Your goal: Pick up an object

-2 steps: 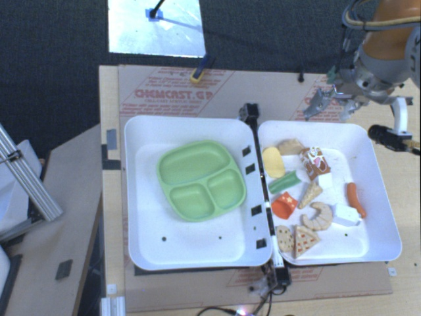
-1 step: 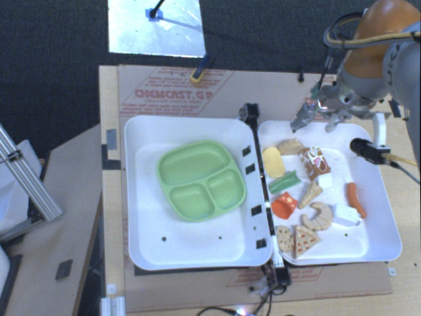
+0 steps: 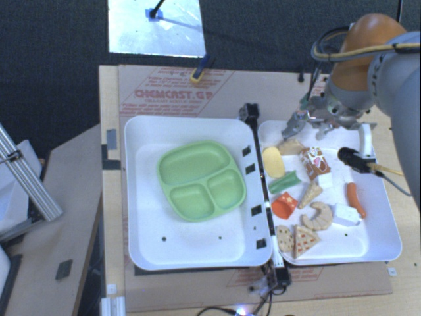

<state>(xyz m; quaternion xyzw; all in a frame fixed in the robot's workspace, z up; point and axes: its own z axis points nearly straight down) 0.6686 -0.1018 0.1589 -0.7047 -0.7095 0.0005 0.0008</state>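
The right white bin [image 3: 381, 239] holds several toy foods. Among them are a yellow lemon-like piece [image 3: 273, 162], a green pod [image 3: 284, 182], a red piece [image 3: 284, 206], a red-and-white packet [image 3: 316, 164], a tan wedge [image 3: 309, 194], a croissant-like piece [image 3: 320, 216], a pizza slice [image 3: 306, 241], a cracker [image 3: 285, 237], a white block [image 3: 345, 214] and an orange sausage [image 3: 355, 199]. My gripper [image 3: 307, 128] hangs over the far end of this bin, open, with nothing between its fingers. A tan bread piece [image 3: 290, 147] lies just below its left finger.
The left white bin [image 3: 141, 176] holds a green three-compartment tray [image 3: 200, 180]. A black divider [image 3: 258, 176] runs between the bins. Cardboard [image 3: 171, 91] lies under both bins, and a shiny square plate [image 3: 156, 18] sits beyond it.
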